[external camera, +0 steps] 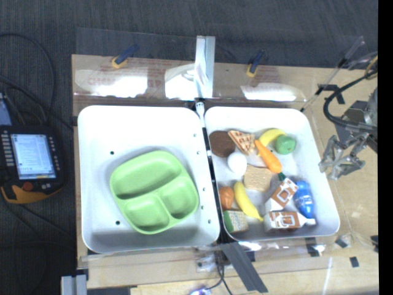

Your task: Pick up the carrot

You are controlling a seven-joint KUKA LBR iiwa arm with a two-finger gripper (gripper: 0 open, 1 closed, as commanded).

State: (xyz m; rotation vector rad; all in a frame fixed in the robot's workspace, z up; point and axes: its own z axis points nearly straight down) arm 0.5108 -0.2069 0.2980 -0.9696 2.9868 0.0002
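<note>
Small orange plastic carrot (268, 156) lay diagonally in right white bin (319, 183); metal gripper (341, 158) hovered outside rim, to the carrot's right; jaws' state unclear.

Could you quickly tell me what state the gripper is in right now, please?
Gripper: beside the right bin, outside it, holding nothing visible; open or closed cannot be told. Carrot lies in the bin.

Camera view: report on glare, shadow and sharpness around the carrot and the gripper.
Camera view: lighting is even and soft; the carrot reads clearly in the right bin with only faint shadow. Bright glare washes out the clear plastic strip behind the bins. The gripper, right of that bin, is grey, blurry and blends into the bench, so its finger state is unreadable.
</note>
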